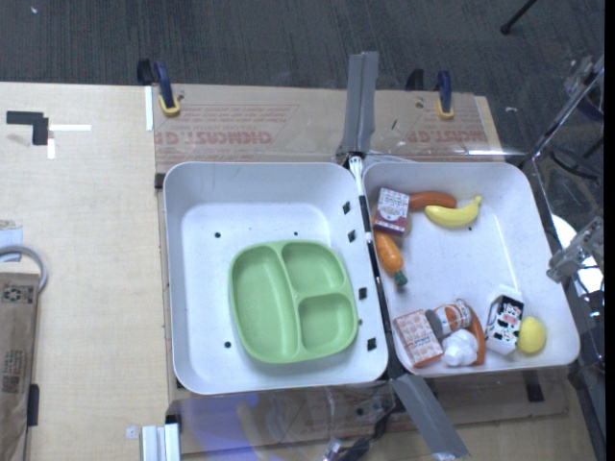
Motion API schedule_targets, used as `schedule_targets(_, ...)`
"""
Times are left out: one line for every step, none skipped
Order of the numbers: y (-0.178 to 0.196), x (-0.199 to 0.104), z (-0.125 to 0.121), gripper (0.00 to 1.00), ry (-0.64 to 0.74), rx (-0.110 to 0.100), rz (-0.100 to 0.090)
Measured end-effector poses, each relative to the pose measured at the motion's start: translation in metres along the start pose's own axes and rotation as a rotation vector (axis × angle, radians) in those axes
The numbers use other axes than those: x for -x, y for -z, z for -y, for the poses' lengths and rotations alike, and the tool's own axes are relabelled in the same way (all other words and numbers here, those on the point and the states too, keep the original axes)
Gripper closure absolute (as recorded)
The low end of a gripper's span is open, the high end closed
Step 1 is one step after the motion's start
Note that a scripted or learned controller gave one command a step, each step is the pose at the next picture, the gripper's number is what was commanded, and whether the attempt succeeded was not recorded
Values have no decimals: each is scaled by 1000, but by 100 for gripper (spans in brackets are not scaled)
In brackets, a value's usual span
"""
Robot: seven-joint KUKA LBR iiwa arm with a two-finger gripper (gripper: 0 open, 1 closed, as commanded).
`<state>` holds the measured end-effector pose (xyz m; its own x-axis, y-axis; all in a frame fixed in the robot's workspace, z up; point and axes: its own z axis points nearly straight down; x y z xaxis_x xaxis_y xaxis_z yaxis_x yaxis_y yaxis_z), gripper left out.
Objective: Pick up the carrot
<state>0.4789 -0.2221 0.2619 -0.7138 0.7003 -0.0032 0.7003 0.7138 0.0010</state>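
Observation:
The carrot (388, 254) is a short orange piece with a green stub at its near end. It lies in the right bin (500, 257), close against the left wall, pointing roughly toward the front. Its far end sits just below a small red and white carton (392, 209). Nothing touches the carrot from above, and bare bin floor lies to its right.
A red sausage (432, 200) and a banana (454, 213) lie at the right bin's back. Along its front sit a carton (417, 339), a can (452, 317), a black and white carton (504, 323) and a lemon (530, 335). The left bin (192, 257) holds a green divided plate (293, 301).

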Motion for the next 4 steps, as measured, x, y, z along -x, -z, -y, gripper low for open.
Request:
schedule_targets(-33,12,-13,100,584,2,-3)
schedule_targets(-24,13,-14,100,582,3,0)
schedule_targets(-31,0,-1,100,795,2,-1)
schedule_targets(-9,17,-18,100,1240,3,2)
